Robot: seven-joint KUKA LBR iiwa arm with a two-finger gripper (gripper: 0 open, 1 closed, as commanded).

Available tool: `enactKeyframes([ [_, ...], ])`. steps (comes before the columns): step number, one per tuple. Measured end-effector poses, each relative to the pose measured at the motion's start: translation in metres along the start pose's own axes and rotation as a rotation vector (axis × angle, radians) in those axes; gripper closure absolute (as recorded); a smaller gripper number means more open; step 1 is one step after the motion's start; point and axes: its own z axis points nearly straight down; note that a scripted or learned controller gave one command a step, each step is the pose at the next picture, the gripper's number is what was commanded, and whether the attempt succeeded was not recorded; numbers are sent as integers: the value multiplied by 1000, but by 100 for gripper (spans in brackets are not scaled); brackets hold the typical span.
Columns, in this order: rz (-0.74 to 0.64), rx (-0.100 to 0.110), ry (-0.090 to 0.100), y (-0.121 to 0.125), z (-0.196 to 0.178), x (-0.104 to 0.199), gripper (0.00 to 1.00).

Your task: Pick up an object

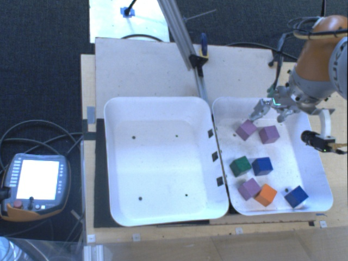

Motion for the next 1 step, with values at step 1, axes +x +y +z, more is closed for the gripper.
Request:
enactKeyframes([
  [1,-1,-4,-1,1,-3,0,0],
])
